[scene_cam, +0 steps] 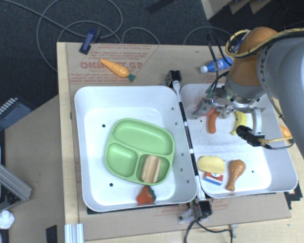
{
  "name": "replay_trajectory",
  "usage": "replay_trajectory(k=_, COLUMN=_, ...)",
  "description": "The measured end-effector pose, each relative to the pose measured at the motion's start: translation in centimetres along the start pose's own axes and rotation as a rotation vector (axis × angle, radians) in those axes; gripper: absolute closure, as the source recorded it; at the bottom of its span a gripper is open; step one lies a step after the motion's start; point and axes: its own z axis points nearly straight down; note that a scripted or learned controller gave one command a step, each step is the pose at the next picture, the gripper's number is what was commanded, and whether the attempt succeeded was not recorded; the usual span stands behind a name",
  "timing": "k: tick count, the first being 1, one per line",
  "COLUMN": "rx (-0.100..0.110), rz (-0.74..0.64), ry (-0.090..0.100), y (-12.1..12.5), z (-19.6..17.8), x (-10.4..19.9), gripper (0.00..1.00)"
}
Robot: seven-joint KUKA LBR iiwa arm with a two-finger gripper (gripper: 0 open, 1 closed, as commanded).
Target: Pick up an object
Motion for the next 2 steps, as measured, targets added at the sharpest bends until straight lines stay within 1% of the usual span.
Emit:
replay_trajectory(k=1, rx=0.000, rz=-0.001, ry=-0.001, y=0.0, z=-1.1, x=0.0, gripper=1.00)
replay_trajectory(k=2, rx=-0.002, rz=-0.001, ry=0.001, y=-9.8, z=-10.1, x=5.1, gripper=1.00)
